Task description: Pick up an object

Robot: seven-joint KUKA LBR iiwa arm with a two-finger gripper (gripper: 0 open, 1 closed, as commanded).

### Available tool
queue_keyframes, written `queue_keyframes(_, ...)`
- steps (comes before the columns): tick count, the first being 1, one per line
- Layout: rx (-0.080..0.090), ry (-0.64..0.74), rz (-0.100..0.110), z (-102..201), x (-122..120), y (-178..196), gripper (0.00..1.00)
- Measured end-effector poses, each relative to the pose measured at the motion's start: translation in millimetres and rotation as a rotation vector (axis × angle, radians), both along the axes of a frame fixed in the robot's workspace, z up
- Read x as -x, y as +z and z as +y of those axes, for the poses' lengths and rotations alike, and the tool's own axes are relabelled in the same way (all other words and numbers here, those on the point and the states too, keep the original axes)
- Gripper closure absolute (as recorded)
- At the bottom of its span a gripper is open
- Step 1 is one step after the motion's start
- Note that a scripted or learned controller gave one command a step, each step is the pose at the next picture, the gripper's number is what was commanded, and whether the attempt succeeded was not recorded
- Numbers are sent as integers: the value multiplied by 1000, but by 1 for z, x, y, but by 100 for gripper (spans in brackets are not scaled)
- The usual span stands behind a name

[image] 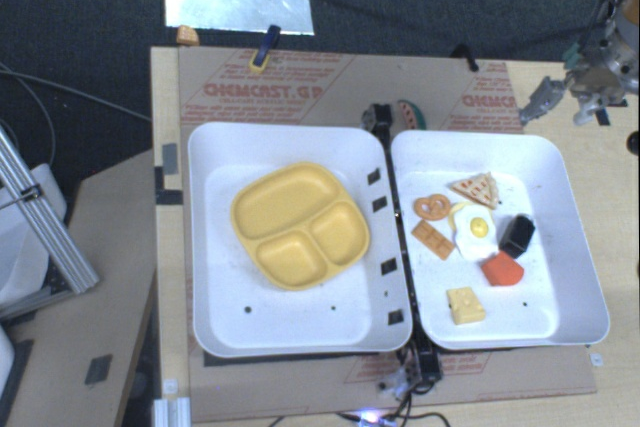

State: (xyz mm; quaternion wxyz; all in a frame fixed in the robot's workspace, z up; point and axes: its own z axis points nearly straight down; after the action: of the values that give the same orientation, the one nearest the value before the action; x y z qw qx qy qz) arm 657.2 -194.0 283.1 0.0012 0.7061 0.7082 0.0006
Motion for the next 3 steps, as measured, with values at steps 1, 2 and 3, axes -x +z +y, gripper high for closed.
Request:
queue_keyframes(1,-1,-5,5,-14,70,-8,0)
queue_keyframes(2,-6,-2,15,0,94,-177,0)
queue_keyframes(3,-4,-4,10,18,168,-201,0)
